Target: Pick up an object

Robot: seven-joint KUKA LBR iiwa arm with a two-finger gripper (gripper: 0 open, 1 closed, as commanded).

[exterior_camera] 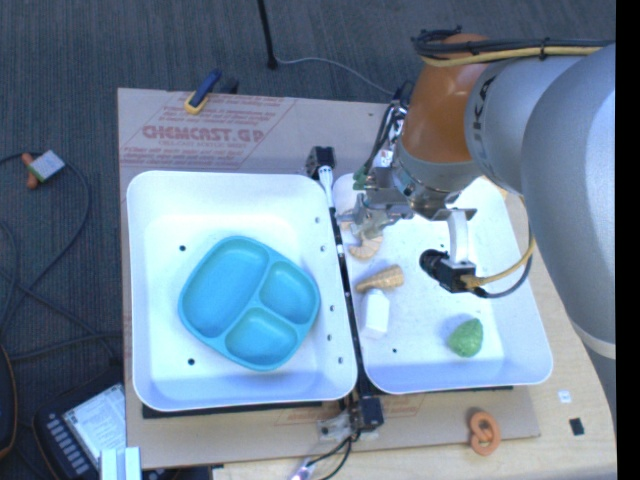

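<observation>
The arm, grey with an orange band, reaches in from the right and takes up the upper right of the camera view, its wrist bent down over the right bin. The table below is a brown board with red lettering, and it carries two white bins side by side. The left bin holds a blue plate with three compartments, lying flat near the bin's middle. The right bin holds several small things. The jaws hang over that bin's upper left corner, close to the wall the bins share; whether they are apart or together I cannot tell, since the wrist hides them from above.

Just under the jaws lies a pale tan piece, partly covered, and contact with it cannot be judged. Below it lies a tan cone, on its side, and just below that a small white block. A green lump sits apart from these, nearer the bin's lower right. A black fitting with a cable hangs off the wrist above the bin floor.

Off the bins, an orange ring lies on the table's lower edge, and a blue and yellow marker lies at its top edge.
</observation>
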